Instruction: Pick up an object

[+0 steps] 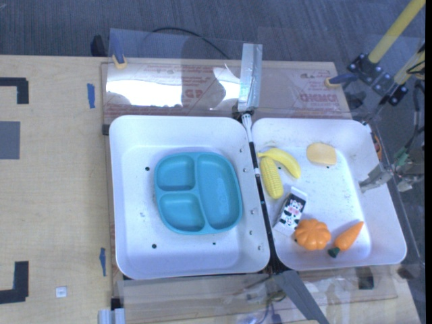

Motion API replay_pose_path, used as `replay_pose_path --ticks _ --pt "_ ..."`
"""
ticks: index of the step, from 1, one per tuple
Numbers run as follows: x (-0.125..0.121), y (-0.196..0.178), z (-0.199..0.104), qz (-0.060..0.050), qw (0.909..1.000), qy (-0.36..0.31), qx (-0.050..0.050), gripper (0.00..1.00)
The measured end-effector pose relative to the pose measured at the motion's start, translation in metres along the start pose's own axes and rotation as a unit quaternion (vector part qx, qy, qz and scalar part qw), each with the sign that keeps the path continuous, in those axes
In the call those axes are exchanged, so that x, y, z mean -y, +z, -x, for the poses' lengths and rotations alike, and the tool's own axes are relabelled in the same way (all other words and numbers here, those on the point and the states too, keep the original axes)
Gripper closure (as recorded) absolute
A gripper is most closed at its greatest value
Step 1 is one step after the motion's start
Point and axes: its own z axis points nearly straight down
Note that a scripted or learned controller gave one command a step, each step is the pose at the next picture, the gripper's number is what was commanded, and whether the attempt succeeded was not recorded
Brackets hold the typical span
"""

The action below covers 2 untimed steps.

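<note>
The right bin (378,248) holds several small objects. A yellow banana (283,160) and a corn cob (271,177) lie side by side near its left wall. A pale yellow rounded piece (322,154) sits toward the back. A small black-and-white box (291,212) lies near the middle, touching an orange pumpkin (312,234) at the front. An orange carrot (347,237) lies just right of the pumpkin.
The left bin (128,147) holds a teal divided plate (198,192). A metal divider (250,86) stands behind the two bins. A metal clamp (378,177) sits at the right bin's right rim, with a yellow pole (401,22) beyond.
</note>
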Motion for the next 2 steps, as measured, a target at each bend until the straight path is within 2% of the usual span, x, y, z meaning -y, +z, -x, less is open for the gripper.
replay_pose_path --ticks 1,2 --pt "-0.049 0.143 -0.067 0.005 0.9948 -0.102 0.002 0.0" --pt "-0.123 0.144 -0.109 0.003 0.9929 -0.119 0.001 0.0"
